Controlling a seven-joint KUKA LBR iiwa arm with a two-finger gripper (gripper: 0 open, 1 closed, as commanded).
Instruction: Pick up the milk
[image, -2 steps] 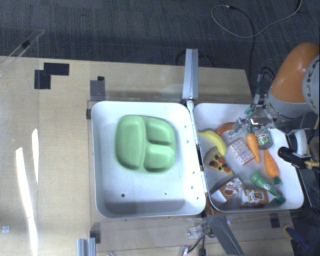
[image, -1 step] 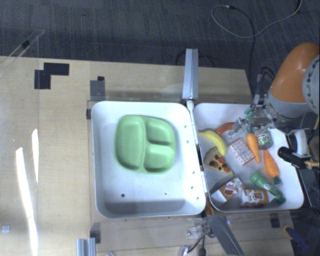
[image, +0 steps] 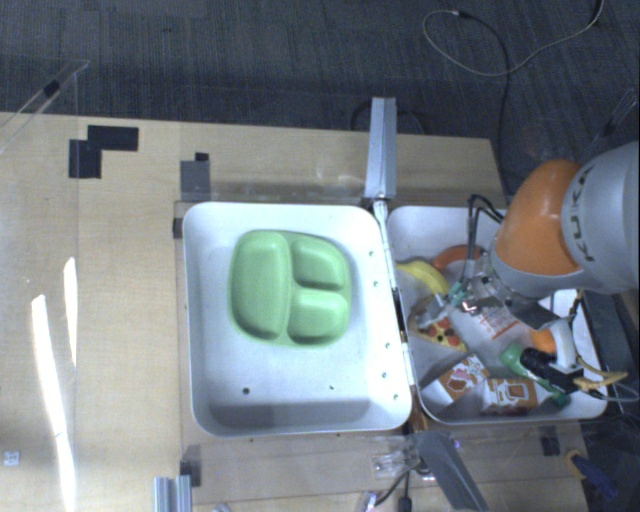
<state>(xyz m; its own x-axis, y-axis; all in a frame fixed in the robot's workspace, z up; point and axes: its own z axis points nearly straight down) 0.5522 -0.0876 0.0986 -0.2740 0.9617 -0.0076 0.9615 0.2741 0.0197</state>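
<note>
Right bin (image: 430, 225), near wall: two brown-and-white cartons lie flat, tumbled against the rim. The milk (image: 510, 395) is likely the right one and the other carton (image: 465, 380) sits just left of it, but the labels are too small to read.

Mid-bin: the gripper (image: 468, 296) hangs low over loose clutter, beyond the cartons. You cannot tell whether it is spread or closed.

Farther left: banana (image: 425, 275).

Left bin (image: 210, 330): green plate (image: 290, 285), well apart.

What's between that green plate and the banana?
In the camera view, only bare left bin floor and the bins' adjoining walls lie between the green divided plate and banana.
</note>
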